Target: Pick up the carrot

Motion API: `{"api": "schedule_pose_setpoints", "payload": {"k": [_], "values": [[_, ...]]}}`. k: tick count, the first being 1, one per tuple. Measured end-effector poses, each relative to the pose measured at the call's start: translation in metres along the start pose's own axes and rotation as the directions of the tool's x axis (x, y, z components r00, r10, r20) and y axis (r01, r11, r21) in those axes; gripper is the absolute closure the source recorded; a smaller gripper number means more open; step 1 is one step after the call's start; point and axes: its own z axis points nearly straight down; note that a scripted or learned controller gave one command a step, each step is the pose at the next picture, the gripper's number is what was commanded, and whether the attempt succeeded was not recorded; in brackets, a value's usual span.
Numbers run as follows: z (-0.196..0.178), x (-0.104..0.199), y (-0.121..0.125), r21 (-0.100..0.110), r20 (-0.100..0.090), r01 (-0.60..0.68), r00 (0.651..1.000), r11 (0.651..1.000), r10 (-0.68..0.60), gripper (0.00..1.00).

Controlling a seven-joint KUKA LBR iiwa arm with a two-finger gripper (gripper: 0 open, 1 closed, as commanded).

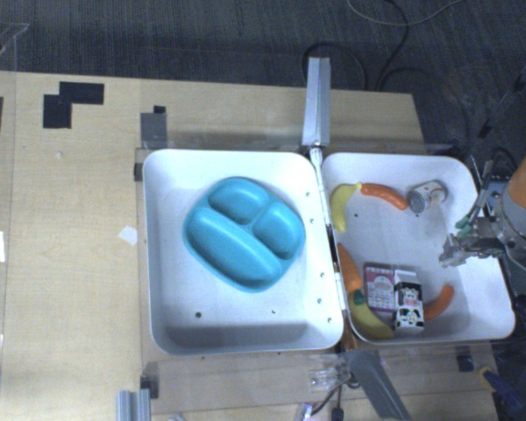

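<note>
The carrot [383, 196] lies near the top of the right bin [486, 318], just beside a banana [341, 205], while the end effector [466, 244] hangs over that bin's right side, well apart from it, so it must move closer before grabbing.

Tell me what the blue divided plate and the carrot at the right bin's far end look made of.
Blue divided plate: probably moulded plastic, smooth, with a soft sheen and rounded compartments. Carrot: likely a plastic or rubber toy, uniformly orange and glossy; not certain from here.
</note>
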Motion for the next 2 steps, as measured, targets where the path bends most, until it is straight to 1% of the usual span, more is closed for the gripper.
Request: {"api": "schedule_pose_setpoints", "payload": {"k": [1, 2], "values": [[0.0975, 0.0538, 0.0049, 0.0, -0.001, -0.093, 0.996, 0.996, 0.093, 1.0], [0.0975, 0.0535, 0.0048, 0.0, 0.0, -0.093, 0.996, 0.996, 0.093, 0.0]]}}
